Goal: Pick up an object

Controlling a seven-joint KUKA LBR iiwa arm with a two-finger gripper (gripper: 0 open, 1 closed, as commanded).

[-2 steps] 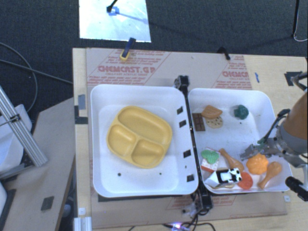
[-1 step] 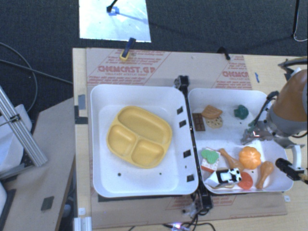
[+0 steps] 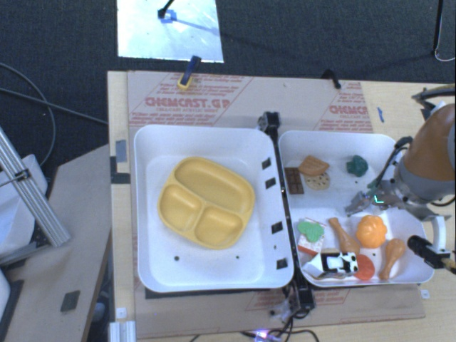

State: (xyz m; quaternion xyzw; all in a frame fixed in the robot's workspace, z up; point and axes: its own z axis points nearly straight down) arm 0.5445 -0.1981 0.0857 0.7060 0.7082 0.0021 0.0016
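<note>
Right bin (image 3: 335, 142), orange ball (image 3: 371, 231) just below the jaws (image 3: 361, 204)

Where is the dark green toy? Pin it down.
The dark green toy lies in the right bin, near its far right corner, right of the cookies and up-left of the gripper.

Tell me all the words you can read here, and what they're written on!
"CHEMCAST GP": red print on the brown sheet under the bins, at its left.
"CHEMCAST": the same red print at its right, slanted and partly covered.
The smaller red print around both is too blurred to read.
</note>
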